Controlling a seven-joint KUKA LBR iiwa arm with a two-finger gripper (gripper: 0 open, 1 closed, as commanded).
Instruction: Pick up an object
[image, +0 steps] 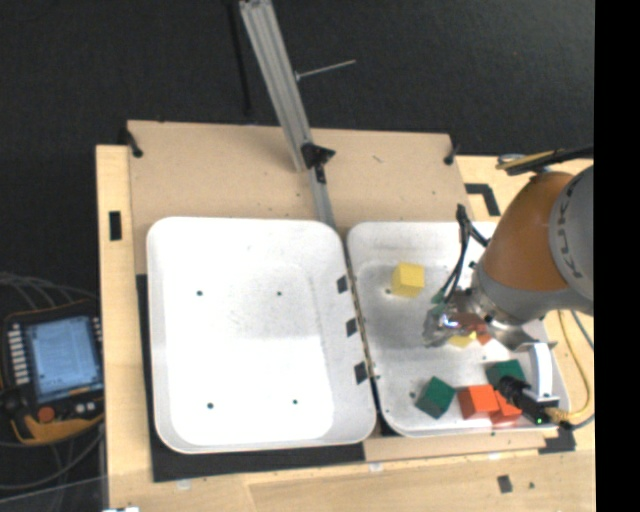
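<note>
The arm (530, 250) reached in over the right bin (385, 250), its orange band standing above the bin's far right side. The claw (445, 325) hung low near the middle of that bin. Whether the claw was clenched or released could not be told from where I stood; the metal at its tip was blurred and partly covered by the wrist.

A yellow block (408, 279) lay on the right bin's floor, toward its far side and just up-left of the claw, apart from it. A second small yellow piece (462, 340) sat directly at the claw's lower right, touching or very nearly touching it; contact could not be confirmed. A green block (434, 396) rested near the bin's near edge, below the claw and well clear of it. An orange-red block (480, 401) lay just to the right of the green block, close beside it. A darker green object (506, 372) sat above the orange-red block, partly hidden by the arm's hardware.

The left bin (250, 330) stood against the right bin's left wall. Both bins rested on the counter (230, 170). A handheld pendant (55, 360) with a lit screen lay off the counter, well to the left of the left bin.
</note>
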